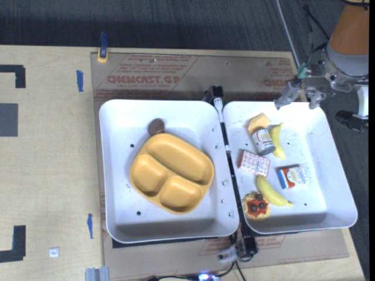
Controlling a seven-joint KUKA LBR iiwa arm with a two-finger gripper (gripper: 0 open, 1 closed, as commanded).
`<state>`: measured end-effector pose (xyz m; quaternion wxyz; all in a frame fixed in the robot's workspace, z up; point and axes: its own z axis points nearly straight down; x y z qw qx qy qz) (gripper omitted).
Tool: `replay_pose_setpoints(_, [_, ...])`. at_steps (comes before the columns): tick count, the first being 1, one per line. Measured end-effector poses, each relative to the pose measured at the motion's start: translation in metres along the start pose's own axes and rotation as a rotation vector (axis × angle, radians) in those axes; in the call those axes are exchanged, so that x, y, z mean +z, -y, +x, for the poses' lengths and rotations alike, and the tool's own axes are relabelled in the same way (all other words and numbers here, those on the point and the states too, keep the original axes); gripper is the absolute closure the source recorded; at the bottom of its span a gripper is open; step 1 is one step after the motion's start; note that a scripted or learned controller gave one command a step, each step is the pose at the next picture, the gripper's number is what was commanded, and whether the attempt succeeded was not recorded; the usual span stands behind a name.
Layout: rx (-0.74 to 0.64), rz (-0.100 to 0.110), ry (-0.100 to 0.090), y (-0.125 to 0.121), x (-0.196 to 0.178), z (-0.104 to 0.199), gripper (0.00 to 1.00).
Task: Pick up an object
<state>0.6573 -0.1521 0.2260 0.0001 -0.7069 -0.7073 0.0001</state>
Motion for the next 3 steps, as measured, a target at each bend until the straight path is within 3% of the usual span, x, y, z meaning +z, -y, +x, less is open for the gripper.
replay_pose_setpoints(1, [0.001,-0.002,0.001,0.022,0.137,0.022,0.0])
replay_pose_setpoints(2, [0.002,-0.007,0.003,0.021,0.125,0.021,1.0])
replay_pose_setpoints(3, [-0.002,-0.002,-0.001,0.057,0.041,0.122,1.0])
